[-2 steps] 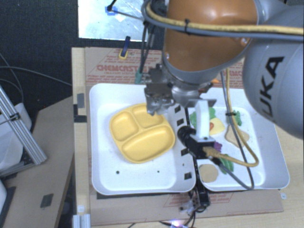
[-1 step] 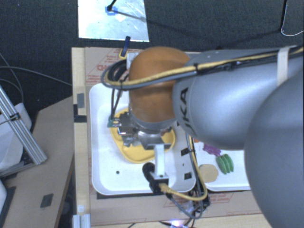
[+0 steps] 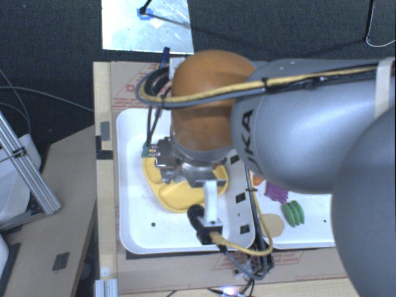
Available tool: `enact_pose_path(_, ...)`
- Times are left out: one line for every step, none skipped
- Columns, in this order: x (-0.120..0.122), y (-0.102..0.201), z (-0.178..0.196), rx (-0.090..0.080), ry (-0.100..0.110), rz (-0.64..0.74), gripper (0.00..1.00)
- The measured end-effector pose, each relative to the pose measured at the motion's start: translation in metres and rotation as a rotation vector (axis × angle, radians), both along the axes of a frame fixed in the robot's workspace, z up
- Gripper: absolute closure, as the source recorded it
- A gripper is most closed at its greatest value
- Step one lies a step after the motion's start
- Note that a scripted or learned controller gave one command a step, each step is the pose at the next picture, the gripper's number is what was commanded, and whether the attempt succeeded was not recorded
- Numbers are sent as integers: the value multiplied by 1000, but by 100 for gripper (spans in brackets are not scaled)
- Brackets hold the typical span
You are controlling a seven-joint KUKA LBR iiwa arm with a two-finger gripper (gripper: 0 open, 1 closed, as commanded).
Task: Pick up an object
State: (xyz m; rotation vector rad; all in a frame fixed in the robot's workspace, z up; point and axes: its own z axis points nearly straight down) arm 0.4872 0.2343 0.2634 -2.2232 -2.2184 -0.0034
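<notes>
A yellow, soft-looking object (image 3: 168, 192) lies in the left white bin (image 3: 132, 166), partly covered by the arm. My gripper (image 3: 187, 177) hangs straight down over it from the orange wrist band (image 3: 207, 104), and the grey wrist mount hides where it meets the object. A black connector and a yellow cable (image 3: 204, 224) hang off the wrist toward the bin's front rim. In the right bin lie a purple piece (image 3: 276, 193), a green ridged piece (image 3: 293, 213) and a tan round piece (image 3: 273, 225).
The big grey arm body (image 3: 315, 129) covers most of the right bin. A shiny foil sheet (image 3: 147, 17) lies beyond the bins. An aluminium frame (image 3: 25, 166) stands at the left. Cardboard (image 3: 124, 88) borders the bins.
</notes>
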Motion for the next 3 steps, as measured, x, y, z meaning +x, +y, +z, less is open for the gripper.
enact_pose_path(1,0,10,1,0,-2,100)
enact_pose_path(61,-24,239,5,-20,2,100)
enact_pose_path(0,-63,104,-7,15,0,100)
